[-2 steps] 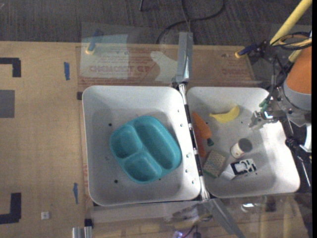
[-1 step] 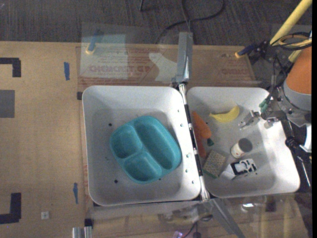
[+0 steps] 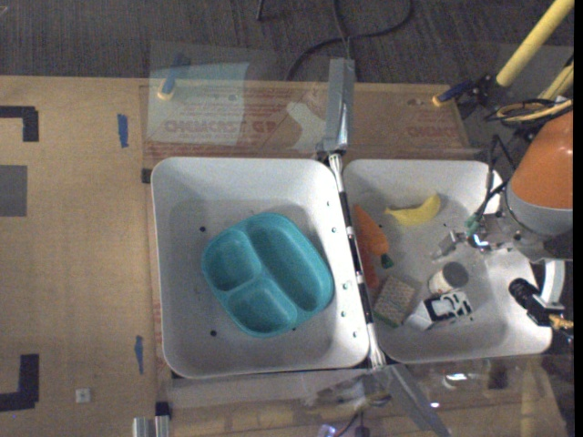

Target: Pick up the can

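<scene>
Bins (image 3: 182, 198) white. Divided plate (image 3: 266, 273) teal. Carrot (image 3: 369, 232) orange with dark green tip. Banana (image 3: 414, 211) yellow. Can (image 3: 446, 279) white-sided, grey top. Sponge (image 3: 394, 299) tan, speckled. Arm (image 3: 547, 176) grey with orange band. Bench (image 3: 73, 244) tan with blue tape marks.

dark carpet (image 3: 109, 16) beyond wooden bench (image 3: 73, 271)

Divided plate (image 3: 267, 272) in left bin (image 3: 182, 189); can (image 3: 447, 278), apparently upright, in right bin (image 3: 410, 176).
</scene>
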Robot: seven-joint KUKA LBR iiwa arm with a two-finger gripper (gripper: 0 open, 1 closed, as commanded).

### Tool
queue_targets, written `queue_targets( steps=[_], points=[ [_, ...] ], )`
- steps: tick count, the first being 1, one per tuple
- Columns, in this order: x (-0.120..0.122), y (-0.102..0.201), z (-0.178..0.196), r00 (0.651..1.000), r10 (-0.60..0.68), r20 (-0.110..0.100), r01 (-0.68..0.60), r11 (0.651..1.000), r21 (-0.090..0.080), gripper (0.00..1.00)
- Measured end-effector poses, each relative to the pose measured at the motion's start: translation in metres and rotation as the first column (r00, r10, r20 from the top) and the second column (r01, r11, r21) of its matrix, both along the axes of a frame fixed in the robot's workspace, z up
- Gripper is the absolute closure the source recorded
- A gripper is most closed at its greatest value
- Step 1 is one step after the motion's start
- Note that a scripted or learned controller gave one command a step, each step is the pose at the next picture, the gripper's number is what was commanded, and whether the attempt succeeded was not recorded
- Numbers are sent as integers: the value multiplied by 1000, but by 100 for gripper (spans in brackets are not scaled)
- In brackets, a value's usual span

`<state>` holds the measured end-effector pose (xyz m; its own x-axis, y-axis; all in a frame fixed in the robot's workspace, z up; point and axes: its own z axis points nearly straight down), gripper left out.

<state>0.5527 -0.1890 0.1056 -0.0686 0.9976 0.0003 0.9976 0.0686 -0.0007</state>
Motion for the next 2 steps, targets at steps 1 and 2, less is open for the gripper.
queue_targets(
  steps=[1, 2],
  points=[
    [0, -3, 10, 1000, -5, 3, 5, 1000, 0, 100],
    [0, -3, 10, 1000, -6, 2, 6, 1000, 0, 0]
  ],
)
